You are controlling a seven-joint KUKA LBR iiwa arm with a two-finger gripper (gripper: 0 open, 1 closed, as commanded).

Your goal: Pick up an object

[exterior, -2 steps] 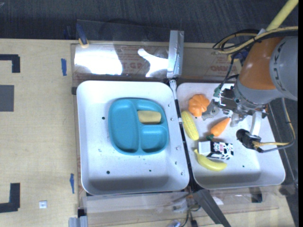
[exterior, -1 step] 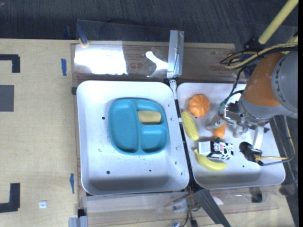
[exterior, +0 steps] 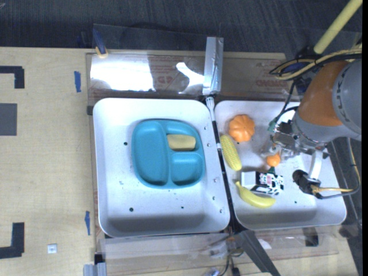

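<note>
A small orange object (exterior: 273,160) lies in the right bin (exterior: 330,211), just under the pincer (exterior: 280,148), whose fingers are too blurred to read. Nearby lie a pumpkin (exterior: 241,127), corn (exterior: 230,152) and banana (exterior: 256,196).

so two bins side by side: the left bin (exterior: 109,211) has a divided plate (exterior: 152,154) in the middle, with a sponge-like block (exterior: 181,142) in its far right compartment. right bin (exterior: 328,211) has a corn cob (exterior: 230,152) along its left wall, a pumpkin (exterior: 241,127) just behind it, a banana (exterior: 255,197) near the front, a small carton (exterior: 263,181) touching the banana's far side
</note>
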